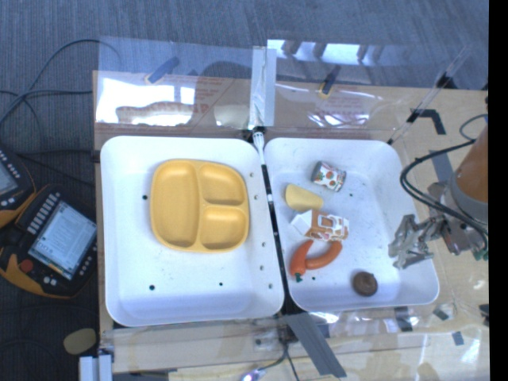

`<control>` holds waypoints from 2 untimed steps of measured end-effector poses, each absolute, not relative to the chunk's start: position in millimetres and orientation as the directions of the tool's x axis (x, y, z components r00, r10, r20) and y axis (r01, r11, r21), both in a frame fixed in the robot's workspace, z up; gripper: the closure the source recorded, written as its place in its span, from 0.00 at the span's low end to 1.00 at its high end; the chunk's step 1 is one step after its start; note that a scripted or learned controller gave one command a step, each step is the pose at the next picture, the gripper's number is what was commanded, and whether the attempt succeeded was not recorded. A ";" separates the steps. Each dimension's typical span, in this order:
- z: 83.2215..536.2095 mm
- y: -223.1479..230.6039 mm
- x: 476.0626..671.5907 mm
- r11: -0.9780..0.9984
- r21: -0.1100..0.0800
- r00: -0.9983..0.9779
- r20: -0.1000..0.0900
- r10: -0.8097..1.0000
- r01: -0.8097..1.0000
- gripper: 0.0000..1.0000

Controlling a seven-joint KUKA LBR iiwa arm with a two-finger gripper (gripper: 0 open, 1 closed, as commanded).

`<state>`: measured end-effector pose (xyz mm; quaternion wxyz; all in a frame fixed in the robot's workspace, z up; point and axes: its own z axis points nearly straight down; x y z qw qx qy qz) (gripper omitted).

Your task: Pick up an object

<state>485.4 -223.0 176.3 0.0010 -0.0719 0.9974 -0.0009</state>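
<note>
Objects for picking all lie in the right bin (pixel 373 153), none of them between the gripper's fingers. Left bin (pixel 119 292) is the largest thing on the bench and holds a yellow tray (pixel 200 205) with three compartments, lying flat near its middle. Right bin sits touching it along the centre seam. The arm (pixel 476 173) comes in from the right, with its orange band at the frame's edge. The gripper (pixel 409 248) hangs over the right bin's right side, near the rim, its metal fingers (pixel 402 236) spread apart and bare. Within the right bin, from big to small: an orange carrot (pixel 319 257) lies curved below the middle; a white carton (pixel 324 227) with an orange print rests just above it, touching; a yellow wedge (pixel 302 198) sits just above the carton by the seam; a small can (pixel 328 176) lies tilted further up; a brown round piece (pixel 365 283) sits near the lower edge, below and left of the gripper, apart from it
</note>
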 end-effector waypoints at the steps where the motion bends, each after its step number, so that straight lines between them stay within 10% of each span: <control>1: 182.4 -219.7 507.7 0.889 -0.001 -0.889 -0.003 -0.458 -0.458 1.00; 2: 169.6 -182.0 492.6 0.727 0.001 -0.727 -0.002 -0.686 -0.686 1.00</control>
